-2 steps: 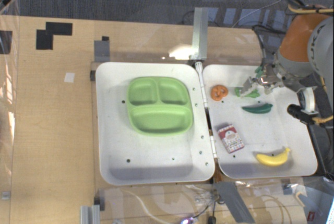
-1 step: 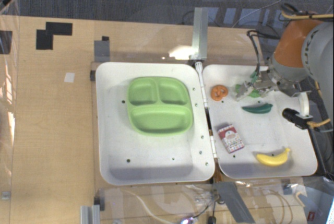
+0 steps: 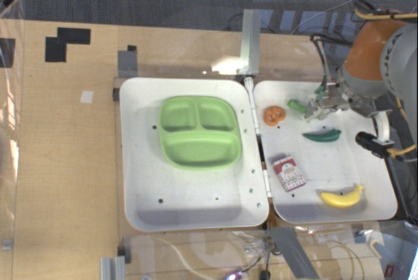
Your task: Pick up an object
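Nearest you in the right bin (image 3: 389,207) lies the banana (image 3: 341,197), then the dark green pepper (image 3: 322,136), its long axis running left-right. Your gripper (image 3: 318,107) hovers just beyond that pepper; whether it holds the light green piece (image 3: 296,104) at its tip, you cannot tell.

Nothing here is actually readable. The only thing with any print on it is the small red-and-white packet (image 3: 288,173), lying in the right bin (image 3: 372,207), below and to the left of the gripper (image 3: 318,108), and its label is just a blur of red and white. No brand, number or sign can be made out anywhere else either.
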`<state>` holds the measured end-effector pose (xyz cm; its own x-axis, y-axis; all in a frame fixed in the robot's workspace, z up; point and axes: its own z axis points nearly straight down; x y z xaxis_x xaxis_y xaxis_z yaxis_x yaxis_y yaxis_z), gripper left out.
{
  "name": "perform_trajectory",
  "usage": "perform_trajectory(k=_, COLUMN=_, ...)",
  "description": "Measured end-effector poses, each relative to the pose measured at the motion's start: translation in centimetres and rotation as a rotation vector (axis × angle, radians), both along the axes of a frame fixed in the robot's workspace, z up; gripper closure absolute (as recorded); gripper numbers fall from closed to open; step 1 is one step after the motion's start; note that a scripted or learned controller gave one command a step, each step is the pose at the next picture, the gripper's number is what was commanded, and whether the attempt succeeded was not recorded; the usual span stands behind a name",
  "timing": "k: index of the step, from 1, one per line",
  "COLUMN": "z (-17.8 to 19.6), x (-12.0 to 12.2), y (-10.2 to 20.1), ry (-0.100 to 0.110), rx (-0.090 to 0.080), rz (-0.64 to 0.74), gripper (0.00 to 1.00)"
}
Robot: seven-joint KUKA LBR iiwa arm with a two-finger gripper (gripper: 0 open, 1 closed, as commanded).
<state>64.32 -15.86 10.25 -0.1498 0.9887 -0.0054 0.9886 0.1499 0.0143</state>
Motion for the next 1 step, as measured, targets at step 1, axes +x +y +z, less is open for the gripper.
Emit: perform_trajectory(k=1, z=8.49, x=1.83, y=8.79, ry=0.011, rx=0.003, rz=0.034, gripper=1.00)
